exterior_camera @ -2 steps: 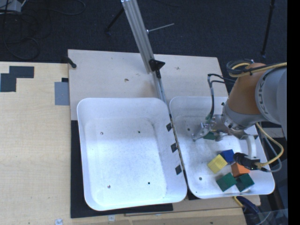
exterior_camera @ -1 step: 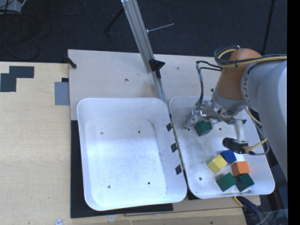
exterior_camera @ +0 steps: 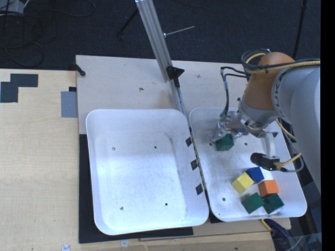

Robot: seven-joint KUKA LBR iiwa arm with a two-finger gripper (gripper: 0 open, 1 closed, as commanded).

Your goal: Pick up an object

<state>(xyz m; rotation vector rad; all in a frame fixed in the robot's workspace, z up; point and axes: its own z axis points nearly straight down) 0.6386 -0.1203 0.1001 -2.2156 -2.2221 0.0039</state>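
Down at the near end of the right bin (exterior_camera: 293, 205), we've got a tight little cluster of blocks: two dark green cubes (exterior_camera: 253, 202) side by side at the front, one touching an orange cube (exterior_camera: 268, 187) just behind it. Next to that, a blue cube (exterior_camera: 255, 174) and a yellow cube (exterior_camera: 243, 182) sit pressed together, all of them resting on the bin floor. The left bin (exterior_camera: 138, 171) lies alongside, its rim meeting the right bin's along a row of black clips.

Moving up the right bin, here's the action: the gripper (exterior_camera: 225, 138) is low over the bin's far half, and a green block (exterior_camera: 224, 142) sits right at its tip, apparently clamped between the fingers, well apart from the cluster. Above it, the orange band (exterior_camera: 261, 88) and grey arm (exterior_camera: 301, 109) sweep in from the right. Farther back, a slanted aluminium rail (exterior_camera: 157, 41) rises from the bench (exterior_camera: 120, 82).
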